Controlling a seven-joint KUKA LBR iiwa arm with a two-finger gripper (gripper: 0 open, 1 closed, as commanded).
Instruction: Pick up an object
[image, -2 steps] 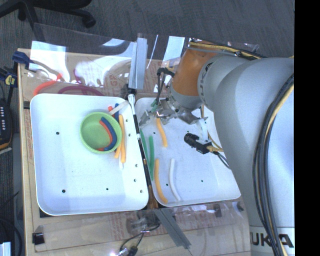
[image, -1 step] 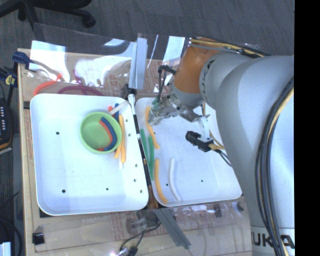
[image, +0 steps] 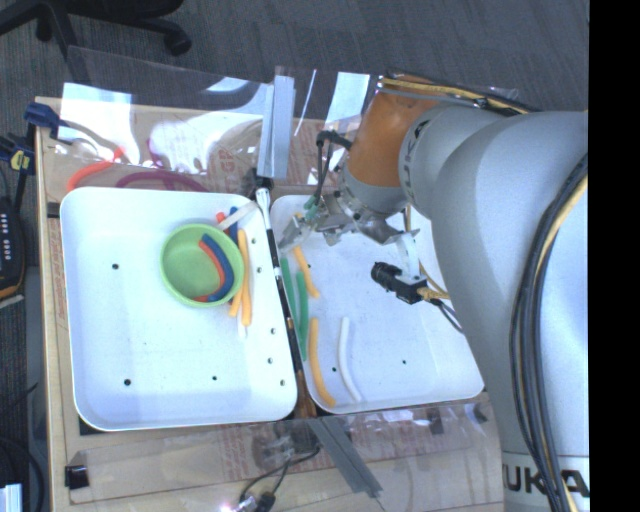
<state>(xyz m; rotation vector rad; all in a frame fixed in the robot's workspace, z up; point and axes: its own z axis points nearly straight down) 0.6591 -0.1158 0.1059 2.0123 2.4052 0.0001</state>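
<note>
Claw (image: 308, 222) sat low at right bin's (image: 455, 375) top-left corner, near green strip (image: 297, 290); its state we couldn't tell. We'd center over one strip, clear of the wall.

The two shallow white bins (image: 150, 350) look like smooth, slightly glossy plastic; the round green bowl (image: 195, 265) looks matt plastic; the grey arm casing (image: 500, 200) is smooth, satin.

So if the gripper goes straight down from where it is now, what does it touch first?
Probably the green stick at the top-left corner of the right bin, just under the gripper. Depth is unclear from this slanted view.
</note>
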